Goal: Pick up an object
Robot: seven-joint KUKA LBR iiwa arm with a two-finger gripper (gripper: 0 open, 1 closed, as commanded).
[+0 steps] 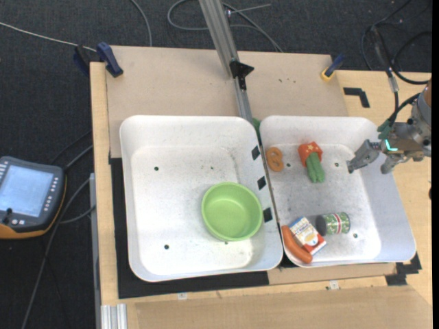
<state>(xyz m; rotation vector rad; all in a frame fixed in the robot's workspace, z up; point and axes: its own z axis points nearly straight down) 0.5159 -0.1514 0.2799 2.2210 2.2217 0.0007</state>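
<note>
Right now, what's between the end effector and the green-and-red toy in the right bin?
Camera view: only bare white bin floor lies between the end effector and the green-and-red toy. The can sits nearer the front, off that line.

glossy green plastic bowl; matt speckled white bins.

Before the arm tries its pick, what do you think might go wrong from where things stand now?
Two risks stand out. The small carton, the can and the orange sausage-like toy lie packed together in the right bin, so a grasp may catch two or slip. The gripper hangs at that bin's far right wall and could clip the rim coming down.
</note>
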